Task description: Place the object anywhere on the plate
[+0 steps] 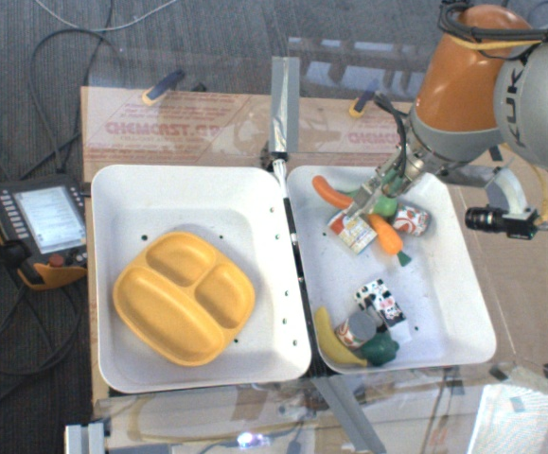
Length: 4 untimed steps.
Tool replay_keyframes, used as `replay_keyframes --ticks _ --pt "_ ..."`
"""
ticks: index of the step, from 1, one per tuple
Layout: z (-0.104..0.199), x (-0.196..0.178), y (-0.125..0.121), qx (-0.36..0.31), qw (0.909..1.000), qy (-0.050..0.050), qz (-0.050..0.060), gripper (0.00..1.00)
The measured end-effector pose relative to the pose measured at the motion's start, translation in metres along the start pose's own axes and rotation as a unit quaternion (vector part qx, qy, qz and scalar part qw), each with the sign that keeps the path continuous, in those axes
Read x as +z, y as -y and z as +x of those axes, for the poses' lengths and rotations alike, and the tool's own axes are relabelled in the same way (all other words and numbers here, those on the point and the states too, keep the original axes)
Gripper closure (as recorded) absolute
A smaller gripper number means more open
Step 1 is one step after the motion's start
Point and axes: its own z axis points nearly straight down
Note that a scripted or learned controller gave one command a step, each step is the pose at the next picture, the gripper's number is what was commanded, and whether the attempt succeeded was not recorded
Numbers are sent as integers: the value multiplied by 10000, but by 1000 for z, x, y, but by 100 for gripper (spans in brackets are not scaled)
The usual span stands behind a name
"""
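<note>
The gripper (380, 195) is down in the right bin (463, 282) among the packed toys, right by a carrot (384, 234), and I cannot tell what it holds, so it could grab wrong and miss the yellow plate (185, 296) in the left bin (113, 197).

Lab — teach pendant (39, 220), cables (75, 22)

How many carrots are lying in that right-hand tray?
2: one carrot near the bin's far left corner, another carrot just nearer, under the gripper. Others could hide under it.
</note>
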Motion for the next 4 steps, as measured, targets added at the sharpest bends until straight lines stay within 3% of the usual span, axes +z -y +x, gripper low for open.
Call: replay_keyframes --ticks 1,3,4 --pt "66 63 -34 -183 9998 -16 2 100" --pt "67 46 -35 -190 9998 -30 -4 100" --pt "118 4 -30 998 9950 -11 11 100"
